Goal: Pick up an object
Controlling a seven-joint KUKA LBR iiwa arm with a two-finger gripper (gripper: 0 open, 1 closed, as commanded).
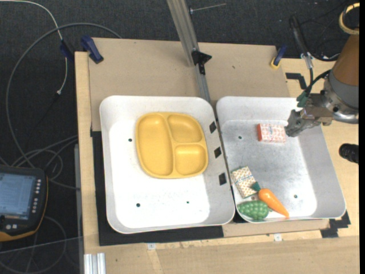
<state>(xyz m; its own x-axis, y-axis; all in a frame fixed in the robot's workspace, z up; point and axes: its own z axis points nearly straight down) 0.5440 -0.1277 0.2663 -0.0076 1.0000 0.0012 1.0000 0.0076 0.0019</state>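
Note:
In the right bin (pixel 308 164) lie a small orange-and-white box (pixel 270 133) near the back, a patterned pale packet (pixel 244 181), an orange carrot (pixel 272 202) and a green bumpy item (pixel 253 210) at the front left corner. My gripper (pixel 295 125) hangs over the bin's back right part, just to the right of the orange-and-white box. Nothing shows between its fingers.
The left bin (pixel 120 170) bears a yellow three-compartment plate (pixel 171 144). A metal pole (pixel 182 21) rises behind the bins. Blue clamps (pixel 91 49) sit at the bench's back corners. Cables and a tablet (pixel 20 201) lie to the left.

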